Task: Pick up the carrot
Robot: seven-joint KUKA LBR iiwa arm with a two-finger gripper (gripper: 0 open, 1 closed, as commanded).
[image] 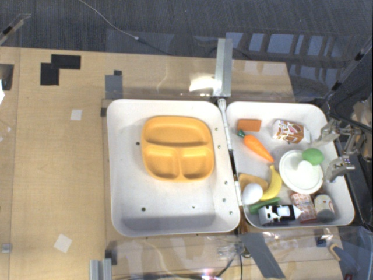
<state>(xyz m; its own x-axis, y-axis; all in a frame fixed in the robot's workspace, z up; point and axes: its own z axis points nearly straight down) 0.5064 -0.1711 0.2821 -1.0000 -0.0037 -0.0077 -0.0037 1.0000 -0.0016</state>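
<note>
The carrot [256, 146], orange with a green top, lies at a slant in the upper left part of the right bin [345, 206]. It sits just below an orange block [249, 125]. My gripper [334, 151] hovers at the right bin's right rim, well to the right of the carrot. Its two metal fingers [327, 134] stand apart with nothing between them.
Around the carrot in the right bin are a snack packet [288, 132], a white bowl [301, 174] with a green piece [313, 155], a banana [272, 184], a white egg [252, 193], a dark bottle [277, 213] and small packs. A yellow divided tray [178, 147] lies in the left bin [125, 174].
</note>
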